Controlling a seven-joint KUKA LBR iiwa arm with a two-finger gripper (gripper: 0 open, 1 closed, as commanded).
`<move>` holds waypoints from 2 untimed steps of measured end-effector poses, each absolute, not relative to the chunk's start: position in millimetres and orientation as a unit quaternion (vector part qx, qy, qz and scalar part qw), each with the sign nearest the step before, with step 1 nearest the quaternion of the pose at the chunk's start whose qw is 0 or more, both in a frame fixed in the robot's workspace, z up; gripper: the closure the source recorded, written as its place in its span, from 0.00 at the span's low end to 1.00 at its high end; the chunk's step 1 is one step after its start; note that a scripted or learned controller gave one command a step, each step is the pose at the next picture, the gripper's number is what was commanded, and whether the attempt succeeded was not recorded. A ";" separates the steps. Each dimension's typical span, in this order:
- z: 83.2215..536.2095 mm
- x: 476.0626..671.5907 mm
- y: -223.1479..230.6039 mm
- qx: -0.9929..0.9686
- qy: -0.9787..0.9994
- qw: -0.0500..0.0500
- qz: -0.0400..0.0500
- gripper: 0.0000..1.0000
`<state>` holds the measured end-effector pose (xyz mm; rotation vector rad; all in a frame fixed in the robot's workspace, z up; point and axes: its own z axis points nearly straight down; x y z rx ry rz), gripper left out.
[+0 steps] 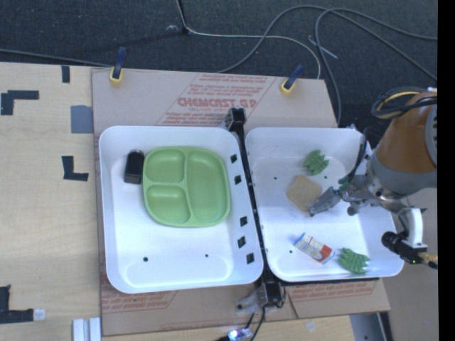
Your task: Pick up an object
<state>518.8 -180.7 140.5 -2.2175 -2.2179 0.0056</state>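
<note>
The gripper (323,202) sits in the right bin (281,261), its tip touching the tan sponge (303,192) at that sponge's four o'clock; whether the fingers are spread I cannot tell. To grasp well, centre over the sponge first. A green toy (315,162) lies at twelve o'clock, a small carton (313,248) at six.
</note>
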 end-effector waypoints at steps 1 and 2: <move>87.1 518.3 -179.9 -0.706 -0.708 0.001 0.001 0.00; 100.0 518.8 -179.9 -0.706 -0.708 0.000 0.001 1.00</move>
